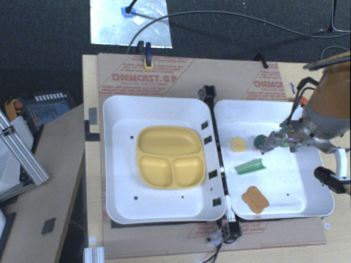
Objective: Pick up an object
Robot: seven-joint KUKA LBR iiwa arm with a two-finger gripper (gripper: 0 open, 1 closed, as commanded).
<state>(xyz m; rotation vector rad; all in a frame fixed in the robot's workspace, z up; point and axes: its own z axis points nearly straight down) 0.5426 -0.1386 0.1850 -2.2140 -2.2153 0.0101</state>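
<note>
The hand (267, 143) reaches into the right bin (312, 201), low beside a small dark green piece (258, 142); whether it grips, I cannot tell. A pale round piece (238, 144), green block (250, 166) and orange biscuit (255, 199) lie nearby. The left bin (118, 201) holds a yellow tray (169, 156).

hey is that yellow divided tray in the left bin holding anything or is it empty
Empty. The yellow tray shows bare yellow in all three compartments, lying flat in the left bin.
</note>
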